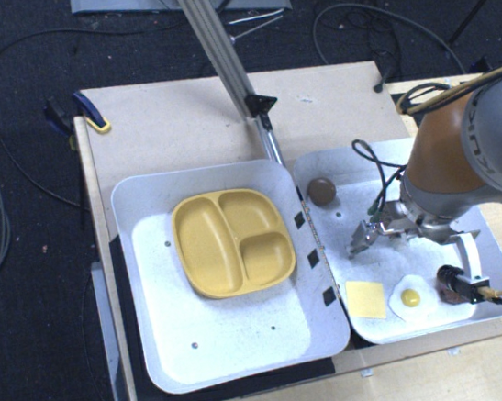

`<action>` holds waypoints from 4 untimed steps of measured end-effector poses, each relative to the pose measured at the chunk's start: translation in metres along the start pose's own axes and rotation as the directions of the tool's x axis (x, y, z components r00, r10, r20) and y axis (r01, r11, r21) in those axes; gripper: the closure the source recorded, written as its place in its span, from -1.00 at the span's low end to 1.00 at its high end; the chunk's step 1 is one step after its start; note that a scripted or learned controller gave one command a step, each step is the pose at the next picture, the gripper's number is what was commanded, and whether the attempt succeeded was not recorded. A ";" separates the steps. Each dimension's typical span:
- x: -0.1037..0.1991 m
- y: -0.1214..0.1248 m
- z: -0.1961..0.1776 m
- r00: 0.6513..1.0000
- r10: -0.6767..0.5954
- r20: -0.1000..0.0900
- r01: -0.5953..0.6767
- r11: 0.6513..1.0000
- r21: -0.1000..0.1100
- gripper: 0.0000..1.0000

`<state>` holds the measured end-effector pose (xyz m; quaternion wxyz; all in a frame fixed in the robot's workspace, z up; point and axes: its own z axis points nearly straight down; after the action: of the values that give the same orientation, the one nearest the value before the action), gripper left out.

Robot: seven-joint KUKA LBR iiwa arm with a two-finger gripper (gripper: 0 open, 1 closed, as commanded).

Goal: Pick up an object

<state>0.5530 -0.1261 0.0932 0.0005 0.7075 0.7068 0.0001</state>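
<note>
Claw (364, 240) hovers beside brown ball (322, 191).

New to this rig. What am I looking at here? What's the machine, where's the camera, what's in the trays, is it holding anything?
One camera looks down at a slant on a bench with two shallow white bins. The grey and orange machine on the right is a robot arm; its tool hangs low over the right bin. I cannot tell whether the tool is open or shut, and nothing shows gripped in it. The left bin holds a yellow divided plate. The right bin holds a small brown ball, a yellow cheese slice, a toy fried egg and a dark brown item too small to identify.
</note>
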 end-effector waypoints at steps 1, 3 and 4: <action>-0.001 0.001 -0.012 1.000 0.001 0.003 -0.001 1.000 -0.006 1.00; -0.016 0.011 -0.127 1.000 -0.002 0.002 0.002 1.000 -0.006 1.00; -0.016 0.012 -0.181 1.000 -0.004 0.001 0.004 1.000 -0.006 1.00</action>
<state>0.5649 -0.1420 0.2738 0.0031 0.7060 0.7082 0.0016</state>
